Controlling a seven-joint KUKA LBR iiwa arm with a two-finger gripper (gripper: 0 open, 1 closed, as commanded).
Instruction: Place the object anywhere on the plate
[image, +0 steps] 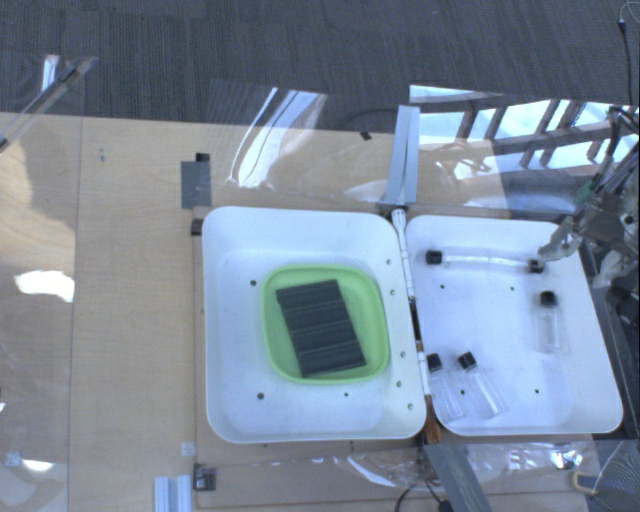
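Clear plastic vials (480, 385) are lying in the right bin (580, 400), several with black caps; I am seeing the gripper (560, 240) at its 1 o'clock corner, jaws' state unreadable. Green plate (375, 310) is carrying a dark ribbed slab (320, 328). Risk: transparent vials are slipping or rolling from a grasp.

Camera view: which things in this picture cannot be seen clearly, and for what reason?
- Gripper, camera view: small against bright reflections at the right edge; what it is doing over the right bin is not clear.
- Arm, camera view: cut off by the right edge.
- Clear vials in the right bin: see-through on white, so only the black caps are plain.
- Dark ridged object on the green plate: too small to name.
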